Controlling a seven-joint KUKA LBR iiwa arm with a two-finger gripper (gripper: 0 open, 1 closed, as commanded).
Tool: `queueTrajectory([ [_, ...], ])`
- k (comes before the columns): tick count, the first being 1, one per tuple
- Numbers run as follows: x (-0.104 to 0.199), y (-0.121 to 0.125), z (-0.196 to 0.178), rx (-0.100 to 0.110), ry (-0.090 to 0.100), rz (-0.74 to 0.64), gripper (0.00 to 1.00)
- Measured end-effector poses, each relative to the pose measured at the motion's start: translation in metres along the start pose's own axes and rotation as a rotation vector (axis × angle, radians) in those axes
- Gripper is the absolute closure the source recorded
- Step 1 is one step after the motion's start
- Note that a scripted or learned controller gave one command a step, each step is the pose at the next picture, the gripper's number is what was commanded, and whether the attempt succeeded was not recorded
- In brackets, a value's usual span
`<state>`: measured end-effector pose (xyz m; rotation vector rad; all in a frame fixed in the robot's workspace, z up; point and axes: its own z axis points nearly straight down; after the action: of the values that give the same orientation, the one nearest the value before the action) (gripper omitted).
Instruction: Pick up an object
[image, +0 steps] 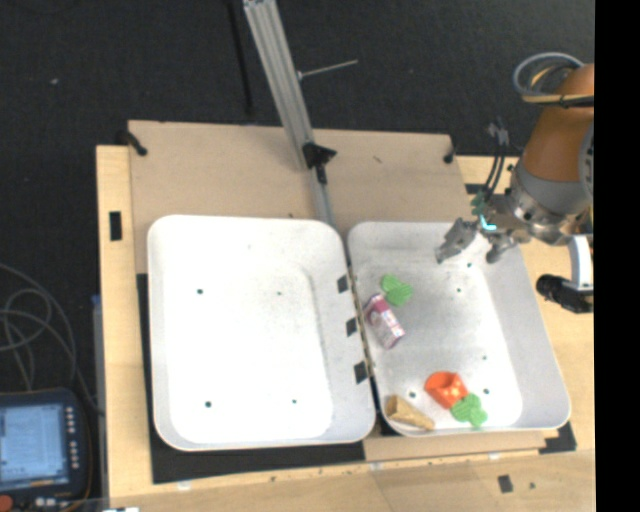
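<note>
My gripper (473, 246) hangs over the far right part of the right bin (520, 330), its two fingers spread open with nothing between them. Below and left of it lie a small green object (397, 291) and a pink and silver packet (384, 320) near the bin's left wall. At the bin's near edge sit an orange-red object (445, 387), a second green piece (468, 410) touching it, and a tan wedge (408, 412).
The left bin (245, 330) lies beside the right one, with black clips along the shared wall. A slanted metal pole (290, 100) rises behind the bins. A tablet (35, 440) sits at the lower left, off the bench.
</note>
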<state>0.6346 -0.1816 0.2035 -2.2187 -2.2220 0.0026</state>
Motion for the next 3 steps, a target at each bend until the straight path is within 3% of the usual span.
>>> queueTrajectory([
  [1, 0.0, 0.001, -0.002, -0.003, -0.002, -0.002, 0.0],
  [3, -0.007, -0.006, 0.105, 0.0, -0.002, 0.005, 0.0],
])
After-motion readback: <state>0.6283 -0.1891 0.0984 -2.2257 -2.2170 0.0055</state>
